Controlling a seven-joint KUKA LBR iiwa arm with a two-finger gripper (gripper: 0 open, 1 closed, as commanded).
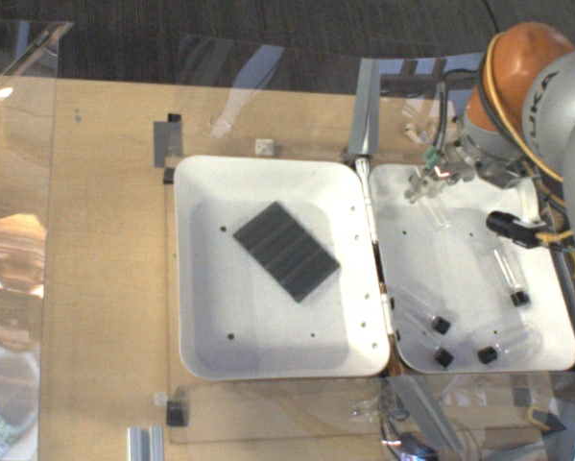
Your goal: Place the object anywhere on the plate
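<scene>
Dark ribbed plate [286, 251] lies tilted in left bin [196, 257]. Pincer [431, 173] hovers over far edge of right bin [546, 353]; its state cannot be told.

A robotics lab is indicated: two shallow white plastic bins [196, 353] are fixed on a pale wooden bench [95, 286], served by a grey, orange-banded arm [541, 75].
</scene>
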